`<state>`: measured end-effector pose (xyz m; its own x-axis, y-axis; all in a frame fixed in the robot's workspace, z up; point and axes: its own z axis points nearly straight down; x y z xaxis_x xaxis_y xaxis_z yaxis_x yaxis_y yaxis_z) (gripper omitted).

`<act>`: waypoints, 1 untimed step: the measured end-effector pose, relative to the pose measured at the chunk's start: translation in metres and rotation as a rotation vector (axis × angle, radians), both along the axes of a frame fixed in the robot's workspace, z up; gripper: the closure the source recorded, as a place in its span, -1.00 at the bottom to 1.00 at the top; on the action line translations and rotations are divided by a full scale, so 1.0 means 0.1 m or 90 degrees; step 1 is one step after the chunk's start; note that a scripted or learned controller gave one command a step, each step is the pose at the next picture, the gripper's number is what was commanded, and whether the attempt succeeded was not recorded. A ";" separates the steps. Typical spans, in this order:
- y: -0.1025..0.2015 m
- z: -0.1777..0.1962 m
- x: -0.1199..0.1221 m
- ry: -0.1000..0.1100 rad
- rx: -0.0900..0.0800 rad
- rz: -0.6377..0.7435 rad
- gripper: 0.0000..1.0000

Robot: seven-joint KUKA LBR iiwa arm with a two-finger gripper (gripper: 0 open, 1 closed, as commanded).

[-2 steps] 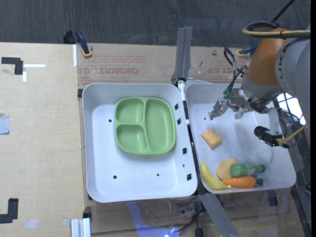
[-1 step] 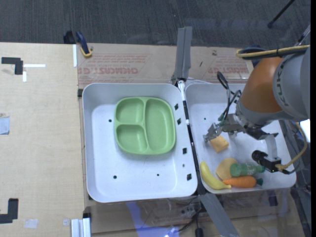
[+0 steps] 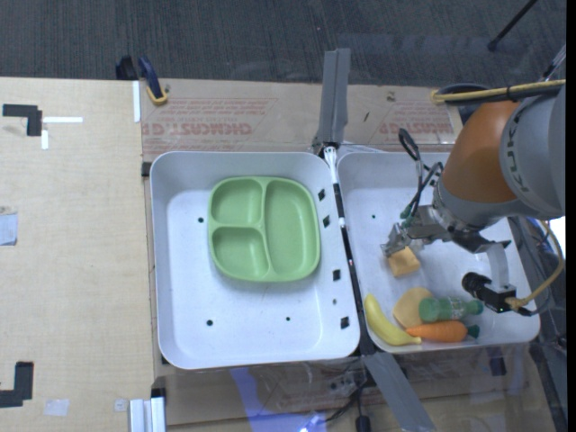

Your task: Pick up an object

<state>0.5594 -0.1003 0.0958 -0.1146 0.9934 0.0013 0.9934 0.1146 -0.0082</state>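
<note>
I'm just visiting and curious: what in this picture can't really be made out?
- Gripper: in the camera view the arm's own wrist hides its fingers, so its hold on the yellow block is unclear.
- Green item by the carrot: too small and blurred to identify.
- Right bin: far side covered by the arm.
</note>
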 end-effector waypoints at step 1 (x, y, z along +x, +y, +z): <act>0.56 0.93 0.41 -0.003 -0.002 -0.039 1.00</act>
